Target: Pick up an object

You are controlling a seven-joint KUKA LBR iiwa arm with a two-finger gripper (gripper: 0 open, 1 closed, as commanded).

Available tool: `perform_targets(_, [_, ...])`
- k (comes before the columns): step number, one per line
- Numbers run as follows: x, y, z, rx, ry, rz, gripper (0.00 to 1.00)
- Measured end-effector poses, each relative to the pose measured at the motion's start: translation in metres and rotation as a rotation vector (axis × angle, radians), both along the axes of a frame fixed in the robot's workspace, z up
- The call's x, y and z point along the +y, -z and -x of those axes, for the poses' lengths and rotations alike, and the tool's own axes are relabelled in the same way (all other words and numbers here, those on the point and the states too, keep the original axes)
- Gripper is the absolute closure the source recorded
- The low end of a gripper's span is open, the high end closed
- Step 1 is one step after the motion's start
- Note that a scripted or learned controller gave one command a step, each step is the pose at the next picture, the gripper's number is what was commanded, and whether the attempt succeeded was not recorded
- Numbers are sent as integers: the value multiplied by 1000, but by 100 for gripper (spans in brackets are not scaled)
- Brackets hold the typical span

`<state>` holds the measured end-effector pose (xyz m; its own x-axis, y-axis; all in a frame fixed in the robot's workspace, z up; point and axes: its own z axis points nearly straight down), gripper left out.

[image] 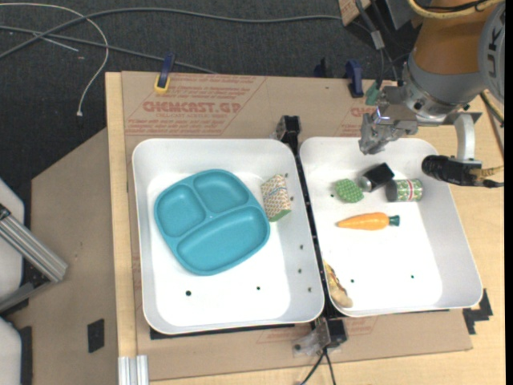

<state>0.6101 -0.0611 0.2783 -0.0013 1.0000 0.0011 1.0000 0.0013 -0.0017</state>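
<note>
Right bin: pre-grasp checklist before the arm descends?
1. Targets in the right bin: carrot, green ball, black block, can. ok.
2. Gripper above the bin's far edge, nothing seen between its fingers. ok.
3. Finger opening. cannot tell.
4. Carrot lies apart from the others. ok.
5. Ball, block, can crowded together; clean grasp. not ok.

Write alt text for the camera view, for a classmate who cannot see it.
A grey and orange robot arm holds its hand above the right bin, near a carrot, a green ball and a small can. The left bin holds a blue divided plate.
</note>
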Motion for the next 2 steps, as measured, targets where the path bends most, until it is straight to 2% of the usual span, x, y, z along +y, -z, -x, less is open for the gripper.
perform_targets(1, [50,6,-5,1,0,0,100])
perform_targets(2, [94,33,-2,2,-1,0,100])
